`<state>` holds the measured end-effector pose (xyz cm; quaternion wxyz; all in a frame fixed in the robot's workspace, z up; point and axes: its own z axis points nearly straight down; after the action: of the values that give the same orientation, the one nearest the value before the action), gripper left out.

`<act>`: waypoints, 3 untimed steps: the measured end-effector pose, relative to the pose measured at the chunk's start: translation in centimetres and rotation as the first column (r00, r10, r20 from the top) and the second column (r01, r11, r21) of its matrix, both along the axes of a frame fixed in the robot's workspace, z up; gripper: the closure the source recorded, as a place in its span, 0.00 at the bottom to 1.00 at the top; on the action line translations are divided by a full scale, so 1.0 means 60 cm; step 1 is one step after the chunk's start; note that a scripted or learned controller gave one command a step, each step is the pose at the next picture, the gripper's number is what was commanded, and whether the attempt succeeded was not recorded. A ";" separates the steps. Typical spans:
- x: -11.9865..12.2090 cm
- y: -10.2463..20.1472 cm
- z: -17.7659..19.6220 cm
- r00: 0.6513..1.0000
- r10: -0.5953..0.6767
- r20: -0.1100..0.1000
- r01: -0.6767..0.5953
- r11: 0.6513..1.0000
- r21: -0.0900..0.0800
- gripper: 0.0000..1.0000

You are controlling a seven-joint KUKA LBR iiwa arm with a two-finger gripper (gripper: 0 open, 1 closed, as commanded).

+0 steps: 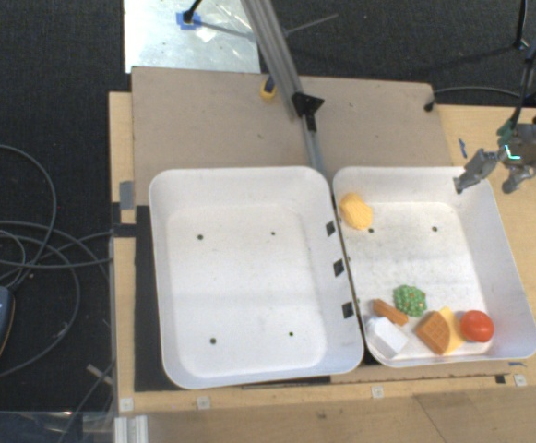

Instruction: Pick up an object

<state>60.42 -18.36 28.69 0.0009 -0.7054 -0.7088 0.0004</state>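
Two shallow white plastic bins sit side by side on the tan wooden bench. Left bin has just small dark dots on its floor. Right bin holds all the objs.

Yellow rounded lump lies at the far-left corner of the right bin, close to the divider between bins, well apart from the rest. Other items cluster along the near edge: green bumpy ball sits just behind an orange-brown stick-shaped piece; a white blocky piece lies just in front of the stick, at the near-left corner. To the right, an orange waffle-textured wedge with a yellow edge lies just beside a red round tomato-like ball, which sits near the near-right corner.

The grey two-finger gripper comes in from the right, above the far-right rim of the right bin, w/ a small teal light on its body. Jaws are spread apart, one finger pointing left over the rim, the other hanging nearer the wrist; nothing between them. Gripper is well apart from every obj; the near-edge cluster is on the opposite side of the bin.

A grey metal pole slants across the brown board behind the bins.
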 end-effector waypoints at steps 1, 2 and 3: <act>0.001 0.000 0.003 1.000 0.002 0.003 -0.002 1.000 -0.002 0.00; 0.002 0.018 -0.086 1.000 0.001 -0.001 -0.001 1.000 0.000 0.00; -0.008 0.032 -0.178 1.000 -0.002 -0.002 0.002 1.000 0.001 0.00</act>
<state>59.95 -16.44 18.03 0.0020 -0.7061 -0.7081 0.0009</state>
